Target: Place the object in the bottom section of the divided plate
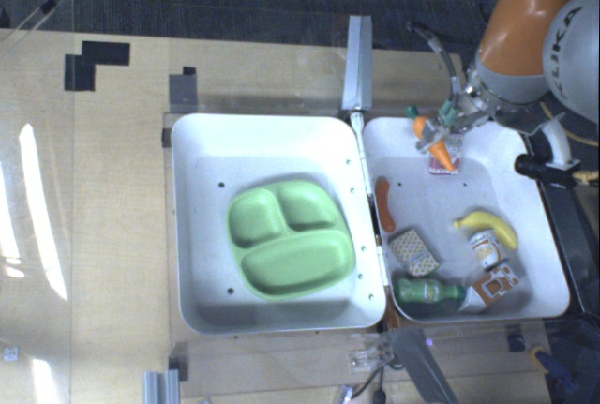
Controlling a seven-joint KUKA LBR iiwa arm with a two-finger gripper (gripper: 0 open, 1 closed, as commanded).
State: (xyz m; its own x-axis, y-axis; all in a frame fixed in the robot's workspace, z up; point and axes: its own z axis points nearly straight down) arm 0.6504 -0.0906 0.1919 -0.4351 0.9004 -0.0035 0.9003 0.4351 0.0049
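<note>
A green divided plate (292, 236) lies in the left bin (202, 205). It has two small sections at the far side and one large bottom section (298, 264) nearer the camera. My gripper (444, 132) hangs low over the far left corner of the right bin (548, 294). Directly under it lies a small orange carrot-like toy (441, 153) with a pinkish piece beside it. The gripper's body hides whether the toy is touched or held.
The right bin also holds a red sausage (384, 204), a grey waffle-patterned piece (413, 250), a green bottle (427, 291) lying down, a banana (488, 226), a small can (485, 249) and a brown packet (498, 281). A metal divider rail (357, 65) stands between the bins.
</note>
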